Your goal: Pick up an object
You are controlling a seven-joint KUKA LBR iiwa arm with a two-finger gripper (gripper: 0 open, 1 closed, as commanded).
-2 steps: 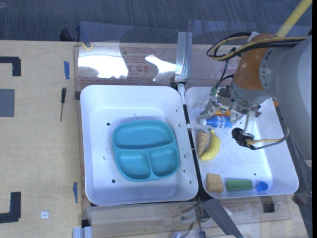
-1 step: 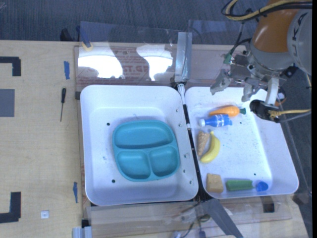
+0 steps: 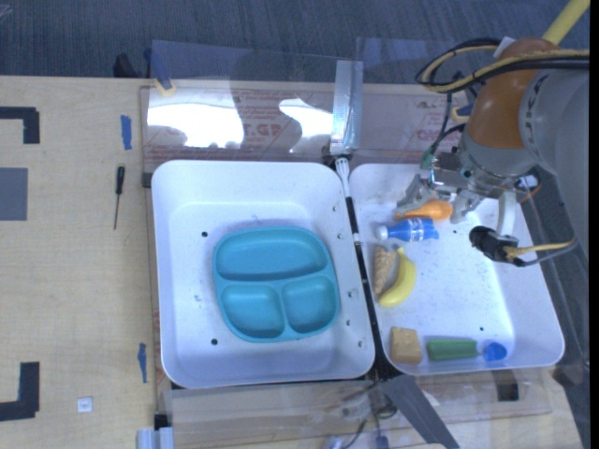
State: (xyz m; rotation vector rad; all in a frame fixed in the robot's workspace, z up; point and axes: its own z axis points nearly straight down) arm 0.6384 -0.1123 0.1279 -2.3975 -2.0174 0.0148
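Over the right bin (image 3: 524, 330), near its far edge, the gripper (image 3: 440, 195) hangs low — its fingers seem to straddle an orange carrot-like piece (image 3: 432, 210), though I cannot tell whether they are spread or pinched on it. Just beside the carrot, toward the near side, lies a blue bottle (image 3: 412, 231) on its side. Nearer the divider a banana (image 3: 401, 282) curves beside a brownish grainy bar (image 3: 383, 267), the two touching. Along the near wall sit a tan sponge-like block (image 3: 405, 344), a green cylinder (image 3: 451, 349) and a small blue cap (image 3: 494, 351). Left bin (image 3: 178, 213): a teal divided plate (image 3: 275, 282) — three compartments. Beyond the bins, on the tabletop (image 3: 65, 297), lies a thin dark tool (image 3: 118, 193).
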